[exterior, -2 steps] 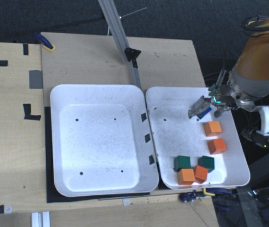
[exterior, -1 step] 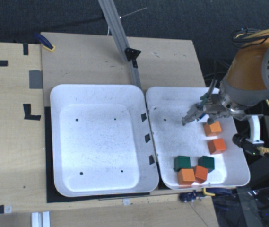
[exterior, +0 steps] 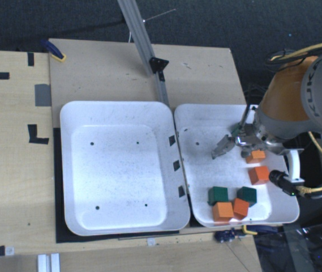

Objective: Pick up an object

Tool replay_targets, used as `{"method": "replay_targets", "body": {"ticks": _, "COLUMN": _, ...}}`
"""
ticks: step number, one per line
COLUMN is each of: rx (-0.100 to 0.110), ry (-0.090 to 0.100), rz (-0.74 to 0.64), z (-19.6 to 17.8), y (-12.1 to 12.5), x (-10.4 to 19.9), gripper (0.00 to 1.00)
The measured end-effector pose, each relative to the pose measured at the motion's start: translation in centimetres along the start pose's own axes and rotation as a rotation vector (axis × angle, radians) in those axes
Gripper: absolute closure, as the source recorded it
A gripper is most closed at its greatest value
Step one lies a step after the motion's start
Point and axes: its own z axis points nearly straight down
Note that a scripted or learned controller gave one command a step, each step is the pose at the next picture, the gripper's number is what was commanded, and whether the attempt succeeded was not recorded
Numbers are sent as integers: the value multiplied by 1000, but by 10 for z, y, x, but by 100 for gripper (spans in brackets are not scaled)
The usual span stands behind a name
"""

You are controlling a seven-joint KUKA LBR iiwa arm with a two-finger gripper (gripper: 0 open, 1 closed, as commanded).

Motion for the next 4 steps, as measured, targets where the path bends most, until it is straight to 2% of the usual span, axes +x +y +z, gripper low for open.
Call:
{"method": "replay_targets", "body": {"ticks": 1, "rx": 3, "ry": 1, "rz": 0, "z": 52, "y": -9, "x": 8, "gripper": 0}}
{"method": "replay_targets", "body": {"ticks": 2, "rx": -2, "ry": 1, "rz": -1, "z": 40, "y": -8, "x": 8, "gripper": 100}}
{"method": "replay_targets", "body": {"ticks": 4, "rx": -9, "ry": -1, "rz": 0, "z": -46, "y": -9, "x": 2, "gripper": 100}}
